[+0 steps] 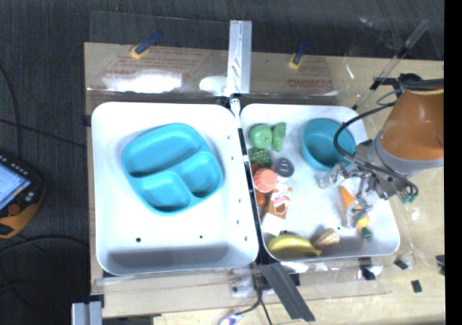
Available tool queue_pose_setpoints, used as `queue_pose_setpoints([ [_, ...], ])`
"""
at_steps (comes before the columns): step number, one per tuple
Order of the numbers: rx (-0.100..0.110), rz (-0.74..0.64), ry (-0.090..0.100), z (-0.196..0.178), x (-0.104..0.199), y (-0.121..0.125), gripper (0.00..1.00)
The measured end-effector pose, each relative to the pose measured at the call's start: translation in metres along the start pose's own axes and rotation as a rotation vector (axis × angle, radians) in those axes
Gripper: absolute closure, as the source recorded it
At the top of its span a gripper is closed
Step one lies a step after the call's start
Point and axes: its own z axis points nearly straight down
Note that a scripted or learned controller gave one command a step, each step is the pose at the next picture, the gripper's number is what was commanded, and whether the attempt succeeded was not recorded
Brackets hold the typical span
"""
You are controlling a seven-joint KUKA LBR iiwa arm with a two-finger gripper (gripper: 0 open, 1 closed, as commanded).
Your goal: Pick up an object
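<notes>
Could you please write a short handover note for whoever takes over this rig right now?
End effector: low in the right bin, over an orange carrot-like piece; a grasp cannot be confirmed.
Right bin also holds a blue bowl, green apple, banana and small toys.
Left bin holds a blue divided tray.
Done: approach. Left: grip and lift an object.

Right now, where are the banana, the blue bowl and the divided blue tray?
banana (292, 245): camera view, middle of its yellow body.
blue bowl (321, 141): camera view, inner hollow.
divided blue tray (148, 154): camera view, floor of its largest compartment.
</notes>
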Motion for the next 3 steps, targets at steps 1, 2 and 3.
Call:
queue_pose_setpoints([
  [1,0.008,0.065,-0.011,-0.0013,0.0203,0.0067,0.00],
  [2,0.005,0.023,0.000,-0.0004,0.0152,0.0040,0.00],
  [3,0.009,0.023,-0.001,-0.0089,0.0133,0.0026,1.00],
])
